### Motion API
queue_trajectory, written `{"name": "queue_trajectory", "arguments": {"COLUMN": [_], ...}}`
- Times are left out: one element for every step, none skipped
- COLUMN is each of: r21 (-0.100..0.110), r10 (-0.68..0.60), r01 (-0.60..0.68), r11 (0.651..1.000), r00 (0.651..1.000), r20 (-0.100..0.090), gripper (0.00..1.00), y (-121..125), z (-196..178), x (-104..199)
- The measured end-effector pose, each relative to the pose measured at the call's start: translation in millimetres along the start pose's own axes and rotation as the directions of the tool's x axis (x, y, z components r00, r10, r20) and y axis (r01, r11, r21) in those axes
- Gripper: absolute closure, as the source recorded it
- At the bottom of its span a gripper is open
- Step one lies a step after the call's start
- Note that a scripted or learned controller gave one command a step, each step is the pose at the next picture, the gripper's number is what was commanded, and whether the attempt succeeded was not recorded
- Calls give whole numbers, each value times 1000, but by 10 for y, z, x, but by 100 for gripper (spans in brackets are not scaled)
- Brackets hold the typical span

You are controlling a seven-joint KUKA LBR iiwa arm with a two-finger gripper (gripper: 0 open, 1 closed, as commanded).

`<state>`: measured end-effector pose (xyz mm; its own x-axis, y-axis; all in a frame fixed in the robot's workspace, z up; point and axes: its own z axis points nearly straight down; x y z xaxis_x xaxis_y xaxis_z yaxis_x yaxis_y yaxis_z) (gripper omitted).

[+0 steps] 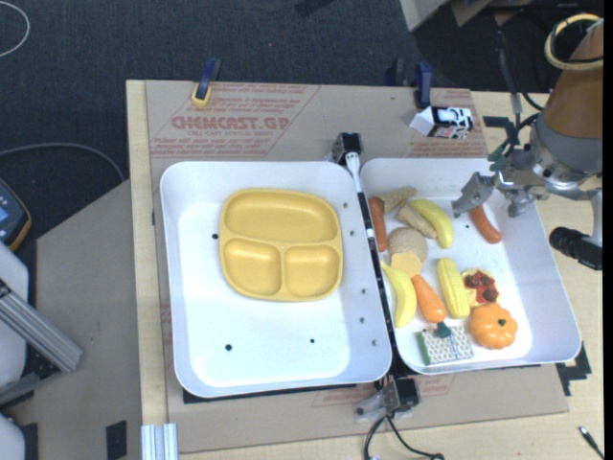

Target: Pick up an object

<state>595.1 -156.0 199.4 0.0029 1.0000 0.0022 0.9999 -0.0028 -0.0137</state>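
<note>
Red sausage (486, 225) lies in the right bin (546, 286), just below the gripper (498, 193), its long axis slanting down to the right. Grey fingers seem spread open and hold nothing, though the slanted view blurs them. A short drop would straddle it.

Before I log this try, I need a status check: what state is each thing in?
Gripper: over the right bin, jaws around nothing.
Sausage: lying loose below the jaws.
Yellow tray: flat in the left bin, compartments bare.
Pumpkin: upright.
Corn: lying flat.
</note>
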Motion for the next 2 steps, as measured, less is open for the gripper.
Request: {"name": "queue_trajectory", "arguments": {"r21": [-14, -7], "r10": [-3, -3], "r01": [3, 3], "r11": [1000, 1000], "r00": [1000, 1000], "r20": [2, 0], "gripper": [0, 0], "y": [30, -54], "z": [-82, 491], "x": [1, 55]}}
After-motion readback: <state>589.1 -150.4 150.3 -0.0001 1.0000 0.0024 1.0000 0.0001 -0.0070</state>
